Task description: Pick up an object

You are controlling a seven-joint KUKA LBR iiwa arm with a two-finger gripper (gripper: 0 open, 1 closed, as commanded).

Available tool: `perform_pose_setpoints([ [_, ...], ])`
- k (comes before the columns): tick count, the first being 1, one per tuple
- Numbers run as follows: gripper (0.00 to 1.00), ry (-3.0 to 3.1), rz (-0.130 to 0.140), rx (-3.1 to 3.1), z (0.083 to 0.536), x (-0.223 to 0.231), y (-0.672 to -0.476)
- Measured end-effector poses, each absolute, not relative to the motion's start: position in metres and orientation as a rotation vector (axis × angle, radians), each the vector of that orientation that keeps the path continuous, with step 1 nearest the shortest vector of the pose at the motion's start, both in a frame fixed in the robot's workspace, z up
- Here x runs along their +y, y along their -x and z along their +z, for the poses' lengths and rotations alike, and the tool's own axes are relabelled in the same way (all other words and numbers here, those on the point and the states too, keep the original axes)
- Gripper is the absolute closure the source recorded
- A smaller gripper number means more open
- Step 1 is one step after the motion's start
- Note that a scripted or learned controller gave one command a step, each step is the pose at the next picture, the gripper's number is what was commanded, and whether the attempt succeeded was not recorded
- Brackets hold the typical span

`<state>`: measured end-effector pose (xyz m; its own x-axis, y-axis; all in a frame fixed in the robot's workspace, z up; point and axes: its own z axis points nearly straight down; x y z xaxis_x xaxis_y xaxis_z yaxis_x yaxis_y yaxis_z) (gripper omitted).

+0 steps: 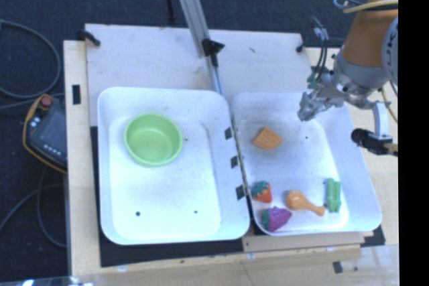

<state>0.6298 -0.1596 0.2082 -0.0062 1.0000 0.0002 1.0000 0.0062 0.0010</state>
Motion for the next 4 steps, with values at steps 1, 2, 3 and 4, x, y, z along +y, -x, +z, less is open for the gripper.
perform_pose_setpoints([
  [1, 1.0, -2.214, 0.002, 2.229, 0.206, -0.101, -0.626],
  [2, 1.0, -2.214, 0.002, 2.23, 0.205, -0.051, -0.621],
  [3, 1.0, -2.212, 0.006, 2.229, 0.224, -0.005, -0.617],
  [4, 1.0, -2.212, 0.005, 2.231, 0.237, 0.054, -0.621],
])
